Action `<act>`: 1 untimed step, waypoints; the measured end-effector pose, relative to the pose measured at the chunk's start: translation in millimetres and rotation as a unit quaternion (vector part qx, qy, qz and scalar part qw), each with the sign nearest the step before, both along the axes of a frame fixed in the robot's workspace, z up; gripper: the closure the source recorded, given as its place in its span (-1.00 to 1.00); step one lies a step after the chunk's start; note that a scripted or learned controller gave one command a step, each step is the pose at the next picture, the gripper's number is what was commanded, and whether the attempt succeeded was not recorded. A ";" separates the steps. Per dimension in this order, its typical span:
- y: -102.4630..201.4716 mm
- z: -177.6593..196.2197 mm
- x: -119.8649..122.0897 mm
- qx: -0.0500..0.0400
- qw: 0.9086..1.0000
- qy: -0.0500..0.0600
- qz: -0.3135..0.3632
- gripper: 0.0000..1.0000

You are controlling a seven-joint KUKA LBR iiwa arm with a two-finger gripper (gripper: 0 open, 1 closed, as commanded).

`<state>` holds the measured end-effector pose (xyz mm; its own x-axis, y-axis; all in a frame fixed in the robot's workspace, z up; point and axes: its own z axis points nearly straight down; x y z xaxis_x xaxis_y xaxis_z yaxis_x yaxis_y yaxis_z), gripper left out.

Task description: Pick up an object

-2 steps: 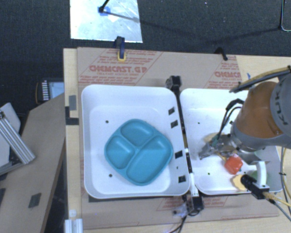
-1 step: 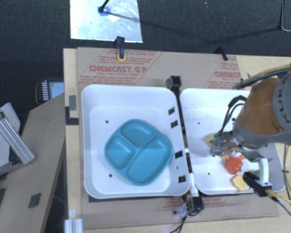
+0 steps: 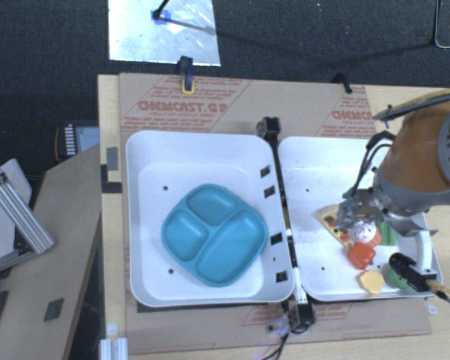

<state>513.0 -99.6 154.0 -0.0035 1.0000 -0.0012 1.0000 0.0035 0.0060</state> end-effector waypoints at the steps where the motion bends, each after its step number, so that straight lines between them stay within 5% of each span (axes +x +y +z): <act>1: -9.0 59.9 3.6 0.000 1.000 -0.001 0.000 1.00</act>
